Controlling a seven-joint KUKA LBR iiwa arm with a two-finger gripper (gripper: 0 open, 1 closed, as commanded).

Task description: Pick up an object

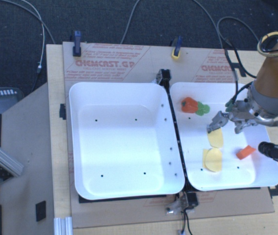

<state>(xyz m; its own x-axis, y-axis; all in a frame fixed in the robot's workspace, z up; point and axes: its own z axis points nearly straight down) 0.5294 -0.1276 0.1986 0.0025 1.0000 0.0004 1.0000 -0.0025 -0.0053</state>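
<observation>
Gripper (228, 122) seen spread wide above right bin (227, 180), nothing held; smooth white plastic bins on pale wooden bench (58, 131).

Four small objects (215, 139) in right bin (197, 180), left bin (80, 180) beside

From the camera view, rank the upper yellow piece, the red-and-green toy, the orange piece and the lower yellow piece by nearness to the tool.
Measured from the tool in the right bin:
1. Upper yellow piece, just below it.
2. Orange piece, lower right, and red-and-green toy, upper left: too close to call.
3. Lower yellow piece, farthest, toward the bin's front.
</observation>
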